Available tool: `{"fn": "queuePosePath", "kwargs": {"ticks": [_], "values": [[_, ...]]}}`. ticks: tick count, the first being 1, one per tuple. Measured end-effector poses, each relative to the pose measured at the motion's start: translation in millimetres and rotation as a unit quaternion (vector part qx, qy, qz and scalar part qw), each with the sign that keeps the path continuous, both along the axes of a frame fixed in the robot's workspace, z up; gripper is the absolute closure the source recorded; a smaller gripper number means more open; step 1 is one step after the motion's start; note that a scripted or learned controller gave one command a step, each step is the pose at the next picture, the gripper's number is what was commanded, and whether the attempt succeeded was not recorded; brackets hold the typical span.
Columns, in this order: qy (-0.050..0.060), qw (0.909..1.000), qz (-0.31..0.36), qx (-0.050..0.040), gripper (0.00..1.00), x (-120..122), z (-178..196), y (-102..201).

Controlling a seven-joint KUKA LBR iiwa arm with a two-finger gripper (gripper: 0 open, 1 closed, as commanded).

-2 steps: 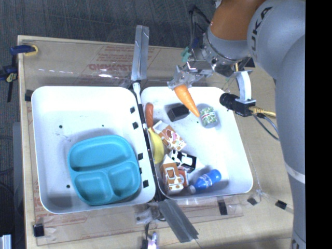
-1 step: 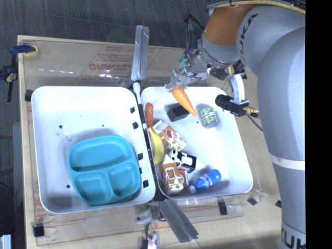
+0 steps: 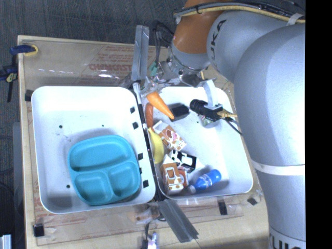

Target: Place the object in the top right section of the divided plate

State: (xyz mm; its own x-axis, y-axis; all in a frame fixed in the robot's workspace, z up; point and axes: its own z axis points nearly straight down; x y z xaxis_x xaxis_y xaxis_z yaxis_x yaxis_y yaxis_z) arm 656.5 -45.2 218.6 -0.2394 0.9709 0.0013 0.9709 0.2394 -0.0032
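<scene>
End effector [image 3: 155, 82] over the right bin's far-left corner, grip state impossible to tell.
Orange tapered plastic carrot [image 3: 160, 104] lies just below it, slanting; blue divided plate [image 3: 105, 168] sits left.

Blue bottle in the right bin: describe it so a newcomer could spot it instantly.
Start at the right bin, the one under the grey arm. Along its near wall, at the end of the pile of toys, lies the blue bottle on its side. It is the only blue item there, beside a small orange and white box.
</scene>
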Motion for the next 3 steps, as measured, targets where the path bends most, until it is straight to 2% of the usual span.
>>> {"fn": "queuePosePath", "kwargs": {"ticks": [1, 2, 3], "values": [[0.0, 0.9994, -0.035, -0.0006, 1.0, -54.7, 24.3, 54.1], [0.001, 0.9994, 0.035, -0.0007, 1.0, -100.6, -28.3, 131.0], [0.001, 0.986, 0.167, -0.0001, 1.0, -123.8, -68.9, 178.2]]}}
